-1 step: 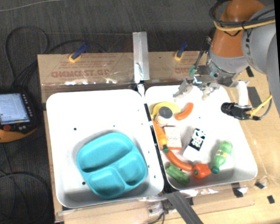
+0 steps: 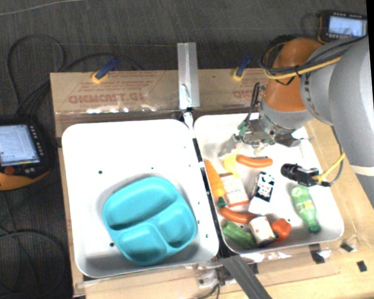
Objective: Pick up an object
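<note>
Brown bench (image 2: 80,99), two white bins mid-frame | left bin (image 2: 83,144): teal divided plate (image 2: 150,221) | right bin (image 2: 329,221): carrot (image 2: 214,179), sausage (image 2: 254,161), green bottle (image 2: 304,208) | hand (image 2: 255,136) over right bin's upper part, near sausage; open or closed: cannot tell

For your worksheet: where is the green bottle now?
The green bottle lies in the right bin, by its right wall, right of the spotted card.
</note>
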